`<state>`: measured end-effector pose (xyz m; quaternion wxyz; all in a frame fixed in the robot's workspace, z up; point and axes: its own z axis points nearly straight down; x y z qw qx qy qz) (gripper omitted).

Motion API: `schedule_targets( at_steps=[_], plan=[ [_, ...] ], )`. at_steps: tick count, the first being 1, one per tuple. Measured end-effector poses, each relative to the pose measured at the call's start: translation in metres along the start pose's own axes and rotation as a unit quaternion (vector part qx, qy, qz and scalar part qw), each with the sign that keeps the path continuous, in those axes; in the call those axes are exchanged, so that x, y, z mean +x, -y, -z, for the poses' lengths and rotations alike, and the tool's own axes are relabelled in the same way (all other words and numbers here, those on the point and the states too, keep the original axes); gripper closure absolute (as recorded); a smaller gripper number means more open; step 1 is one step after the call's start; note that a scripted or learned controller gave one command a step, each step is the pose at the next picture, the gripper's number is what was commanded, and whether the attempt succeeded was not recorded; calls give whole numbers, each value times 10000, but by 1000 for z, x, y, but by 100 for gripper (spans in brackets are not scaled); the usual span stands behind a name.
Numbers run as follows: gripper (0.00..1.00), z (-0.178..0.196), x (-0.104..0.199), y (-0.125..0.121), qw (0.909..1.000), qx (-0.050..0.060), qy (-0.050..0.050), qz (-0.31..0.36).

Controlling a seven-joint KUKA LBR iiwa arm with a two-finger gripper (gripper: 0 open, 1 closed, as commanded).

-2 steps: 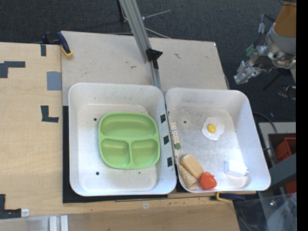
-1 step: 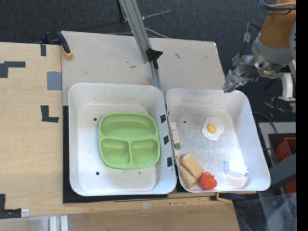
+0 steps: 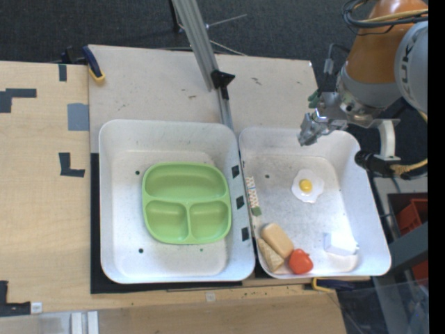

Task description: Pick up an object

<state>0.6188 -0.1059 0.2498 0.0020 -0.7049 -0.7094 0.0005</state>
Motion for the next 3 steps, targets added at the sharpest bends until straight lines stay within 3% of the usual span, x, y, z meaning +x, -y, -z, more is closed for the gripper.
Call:
schedule_targets(
  at_steps=[1, 3],
  plan=[
    [100, 5, 55, 20, 10000, -3, 0, 4],
    [100, -21, 149, 60, 10000, 7, 4, 1]
  ],
)
